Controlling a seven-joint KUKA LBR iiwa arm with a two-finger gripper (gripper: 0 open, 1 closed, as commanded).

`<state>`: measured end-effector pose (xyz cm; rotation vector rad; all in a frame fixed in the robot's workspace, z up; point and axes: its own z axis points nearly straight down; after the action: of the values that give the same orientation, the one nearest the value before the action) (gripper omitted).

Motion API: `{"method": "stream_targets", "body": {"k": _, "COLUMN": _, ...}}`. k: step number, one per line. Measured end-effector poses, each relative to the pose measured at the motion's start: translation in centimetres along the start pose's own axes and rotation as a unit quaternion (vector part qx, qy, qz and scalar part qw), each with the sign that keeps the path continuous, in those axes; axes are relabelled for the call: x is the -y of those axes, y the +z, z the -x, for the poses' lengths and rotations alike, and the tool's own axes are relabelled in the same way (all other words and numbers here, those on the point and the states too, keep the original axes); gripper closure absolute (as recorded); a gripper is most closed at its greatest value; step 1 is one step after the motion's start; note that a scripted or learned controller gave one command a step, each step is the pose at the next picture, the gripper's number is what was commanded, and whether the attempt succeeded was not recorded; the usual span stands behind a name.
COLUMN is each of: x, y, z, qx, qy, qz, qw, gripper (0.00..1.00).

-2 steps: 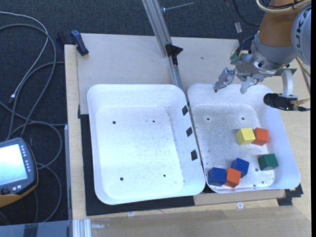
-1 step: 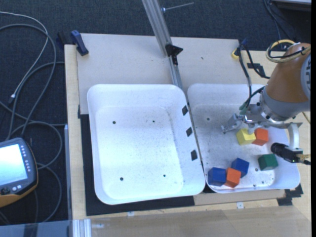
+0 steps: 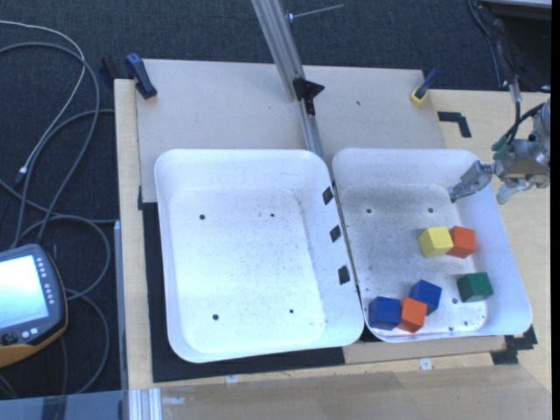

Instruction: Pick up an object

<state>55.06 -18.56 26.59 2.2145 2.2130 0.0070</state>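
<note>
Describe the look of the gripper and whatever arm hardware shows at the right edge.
The gripper is pale grey metal, with two slim grey fingers angling out from a blocky silver body. Thin dark cables loop above that body. Little else of the arm shows, and markings are too small to tell.

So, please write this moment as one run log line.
gripper: open, over right bin rim | holding nothing | six blocks in right bin

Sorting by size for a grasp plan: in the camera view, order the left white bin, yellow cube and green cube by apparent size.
1. Left white plastic bin, by far the largest.
2. Yellow cube and green cube: too alike to rank.
</note>
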Motion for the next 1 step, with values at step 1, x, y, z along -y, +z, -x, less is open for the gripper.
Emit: {"method": "stream_targets", "body": {"k": 1, "x": 1.27, "y": 13.2, "z": 1.98, "qx": -0.001, "qy": -0.002, "qz": -0.002, "qw": 1.0, "gripper": 0.0}}
